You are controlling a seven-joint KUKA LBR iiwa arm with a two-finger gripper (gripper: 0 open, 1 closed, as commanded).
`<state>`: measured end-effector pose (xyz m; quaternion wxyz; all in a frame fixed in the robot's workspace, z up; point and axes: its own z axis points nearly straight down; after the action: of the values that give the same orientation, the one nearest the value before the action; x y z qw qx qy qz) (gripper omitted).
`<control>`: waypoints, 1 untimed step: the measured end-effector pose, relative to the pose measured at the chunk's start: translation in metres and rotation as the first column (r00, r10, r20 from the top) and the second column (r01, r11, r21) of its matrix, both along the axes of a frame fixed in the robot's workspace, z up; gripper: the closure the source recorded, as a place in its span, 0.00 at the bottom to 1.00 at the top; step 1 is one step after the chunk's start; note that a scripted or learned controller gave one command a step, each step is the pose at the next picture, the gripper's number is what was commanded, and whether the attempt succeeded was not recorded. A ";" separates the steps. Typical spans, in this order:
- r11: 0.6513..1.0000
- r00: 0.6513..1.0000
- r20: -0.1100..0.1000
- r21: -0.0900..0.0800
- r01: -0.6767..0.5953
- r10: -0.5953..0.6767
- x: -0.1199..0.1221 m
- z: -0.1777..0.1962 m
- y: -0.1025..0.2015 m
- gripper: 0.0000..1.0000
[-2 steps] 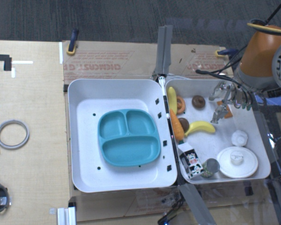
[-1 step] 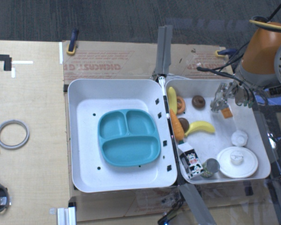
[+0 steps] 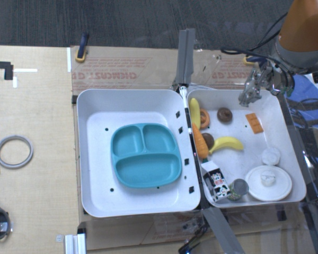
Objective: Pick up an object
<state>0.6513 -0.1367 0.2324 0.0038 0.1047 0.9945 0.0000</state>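
The gripper [image 3: 253, 92] is seen above the far edge of the right bin [image 3: 291, 142], with nothing visibly held; whether its fingers are spread or pressed together cannot be told from this slanted view. No single object is named by the task, so the orange block [image 3: 254, 123], lying just near of the gripper on bare bin floor, is judged the easiest candidate: it looks light and stiff, and could be pinched across its narrow sides. The banana [image 3: 227, 144], near the bin's middle, is judged smooth and curved, best taken across its thick mid-section. The brown doughnut [image 3: 224, 115] stands apart and would suit a grasp across its width. The blue plate [image 3: 146, 155] lies in the left bin [image 3: 90, 142].
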 end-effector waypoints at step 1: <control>0.981 0.981 -0.004 0.000 -0.195 0.195 -0.048 -0.140 -0.013 1.00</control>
<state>0.6035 -0.1494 0.0927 0.0020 0.0070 1.0000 -0.0001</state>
